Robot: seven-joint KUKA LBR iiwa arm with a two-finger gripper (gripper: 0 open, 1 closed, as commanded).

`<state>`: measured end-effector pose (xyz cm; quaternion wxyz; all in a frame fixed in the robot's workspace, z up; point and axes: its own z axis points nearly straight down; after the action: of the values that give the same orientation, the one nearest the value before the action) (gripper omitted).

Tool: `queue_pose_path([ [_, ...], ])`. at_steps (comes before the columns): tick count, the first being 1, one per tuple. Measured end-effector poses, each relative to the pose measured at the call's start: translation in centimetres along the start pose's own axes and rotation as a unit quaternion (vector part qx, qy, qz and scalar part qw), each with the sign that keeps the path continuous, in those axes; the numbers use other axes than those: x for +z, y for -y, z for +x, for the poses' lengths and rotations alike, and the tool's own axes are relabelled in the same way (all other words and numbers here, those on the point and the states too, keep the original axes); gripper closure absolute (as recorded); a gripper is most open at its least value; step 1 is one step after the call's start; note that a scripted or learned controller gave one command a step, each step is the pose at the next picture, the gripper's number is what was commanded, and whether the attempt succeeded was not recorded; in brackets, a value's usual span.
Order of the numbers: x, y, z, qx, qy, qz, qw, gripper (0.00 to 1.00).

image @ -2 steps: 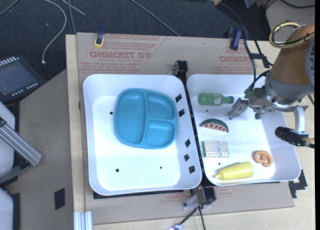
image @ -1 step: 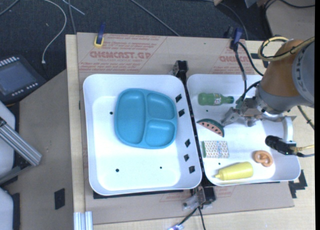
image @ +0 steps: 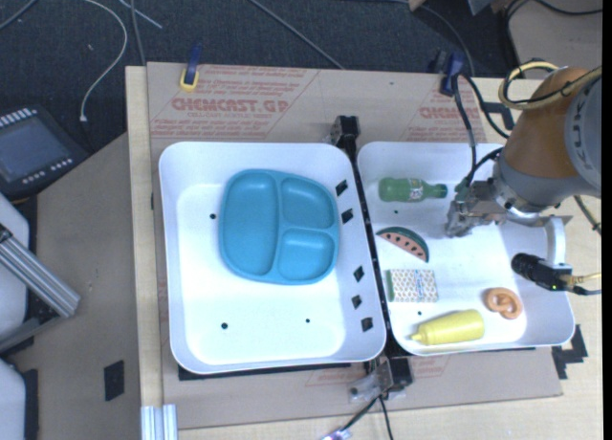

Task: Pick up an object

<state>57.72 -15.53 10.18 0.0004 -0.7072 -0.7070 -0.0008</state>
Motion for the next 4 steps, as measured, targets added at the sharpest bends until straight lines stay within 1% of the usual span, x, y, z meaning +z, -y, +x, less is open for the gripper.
queue_pose_path([
  [1,-5.9,-1.1,-0.3,-0.001,0.002,-0.003,1.0000,1.00],
  [2,-11.1,-1.2,-0.3,-0.001,0.002,-0.003,1.0000,1.00],
  [3,-10.7,-2.3,5.9,-0.004,-0.001,0.000,1.0000,1.00],
  [4,-12.1,-3.3,10.9,-0.003,0.000,-0.001,1.0000,1.00],
])
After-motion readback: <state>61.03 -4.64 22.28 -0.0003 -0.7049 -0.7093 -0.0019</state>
